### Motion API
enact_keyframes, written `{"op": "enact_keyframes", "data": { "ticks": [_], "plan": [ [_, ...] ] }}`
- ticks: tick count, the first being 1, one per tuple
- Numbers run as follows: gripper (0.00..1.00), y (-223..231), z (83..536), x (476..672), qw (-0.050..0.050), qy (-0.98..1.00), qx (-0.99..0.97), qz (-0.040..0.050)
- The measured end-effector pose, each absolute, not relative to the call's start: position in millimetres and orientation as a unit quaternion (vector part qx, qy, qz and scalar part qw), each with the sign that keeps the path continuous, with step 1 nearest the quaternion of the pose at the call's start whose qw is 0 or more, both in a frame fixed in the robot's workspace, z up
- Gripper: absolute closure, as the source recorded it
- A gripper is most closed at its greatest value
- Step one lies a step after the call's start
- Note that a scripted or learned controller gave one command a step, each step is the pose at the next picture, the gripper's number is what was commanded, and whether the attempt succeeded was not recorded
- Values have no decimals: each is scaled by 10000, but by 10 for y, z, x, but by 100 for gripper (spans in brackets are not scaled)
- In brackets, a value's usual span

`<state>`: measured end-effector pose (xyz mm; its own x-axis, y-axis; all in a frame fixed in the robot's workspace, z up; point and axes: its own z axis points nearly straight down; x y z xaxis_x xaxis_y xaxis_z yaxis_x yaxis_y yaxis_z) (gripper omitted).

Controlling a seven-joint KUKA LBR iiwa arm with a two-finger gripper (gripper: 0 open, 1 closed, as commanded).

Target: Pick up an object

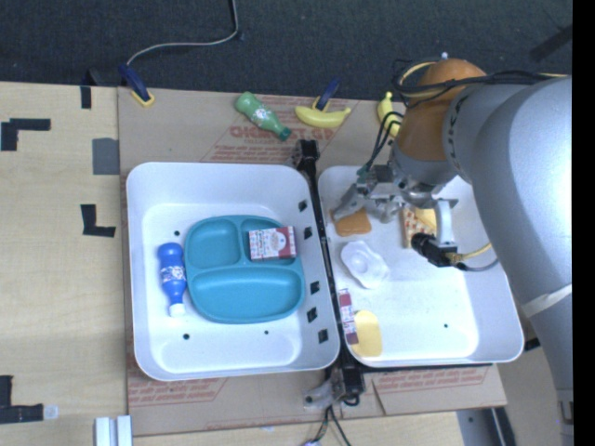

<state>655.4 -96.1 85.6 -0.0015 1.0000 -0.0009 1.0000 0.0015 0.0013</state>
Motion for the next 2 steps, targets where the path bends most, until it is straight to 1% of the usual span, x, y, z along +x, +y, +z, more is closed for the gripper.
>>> {"op": "enact_keyframes", "data": {
  "ticks": [1, 2],
  "plan": [
    [0, -947, 853, 6632, 6, 7075, 7067, 2],
    [0, -1064, 858, 6547, 13, 7076, 7066, 4]
  ]
}}
